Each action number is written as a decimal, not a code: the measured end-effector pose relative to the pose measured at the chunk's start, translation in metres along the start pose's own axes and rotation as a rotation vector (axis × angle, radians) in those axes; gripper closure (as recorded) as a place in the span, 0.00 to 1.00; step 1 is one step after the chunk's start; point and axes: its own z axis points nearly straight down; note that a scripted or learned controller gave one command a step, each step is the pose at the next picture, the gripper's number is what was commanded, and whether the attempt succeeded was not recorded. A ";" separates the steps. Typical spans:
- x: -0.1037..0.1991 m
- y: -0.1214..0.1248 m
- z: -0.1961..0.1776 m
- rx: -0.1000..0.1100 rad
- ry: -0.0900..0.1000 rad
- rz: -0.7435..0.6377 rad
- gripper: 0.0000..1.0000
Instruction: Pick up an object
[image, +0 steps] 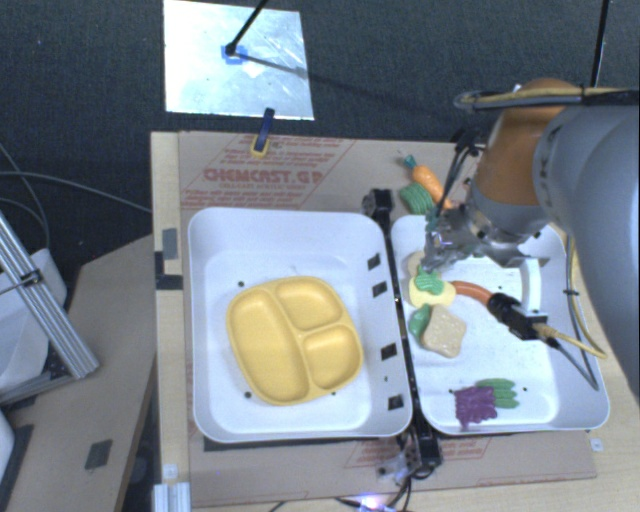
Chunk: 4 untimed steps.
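Starting at the lower edge of the frame, we see the right bin (590, 410) holding a purple grape bunch (476, 404) close to its lower wall. A green pod (502, 392) touches the bunch on its upper right. Higher up, near that bin's left wall, a tan bread slice (445, 333) lies flat, and a dark green leaf piece (419, 319) rests against its upper left corner. Level with these, the left bin (205, 400) carries a yellow divided plate (290, 340) with three compartments, set at a slight angle near the bin's middle.

Just above the bread slice we find a yellow-and-green toy (430, 290), with an orange carrot (470, 293) stretching away from its right side. The gripper (437, 258) hangs right over the yellow-and-green toy, its tip at the toy's upper edge. We cannot tell whether the fingers are spread or pressed together, nor whether they touch the toy. The grey arm (600, 200) reaches in from the right of the frame, its orange band (510, 150) above the wrist.

Farther back, by the right bin's upper left corner and seemingly just outside its rim, lie a second carrot (425, 180) and a green piece (414, 198), side by side. Both bins sit on a cardboard sheet (330, 165) with red print, which lies on the counter (120, 300). A small blue-and-yellow object (263, 132) rests at the sheet's upper edge. Beyond it, at the upper left of the frame, lies a shiny square sheet (238, 60).
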 end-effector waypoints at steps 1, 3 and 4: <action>-0.004 -0.006 0.007 0.016 0.000 0.008 0.00; -0.037 -0.075 0.006 0.015 -0.002 0.016 0.00; -0.069 -0.115 0.050 0.021 0.001 0.016 0.00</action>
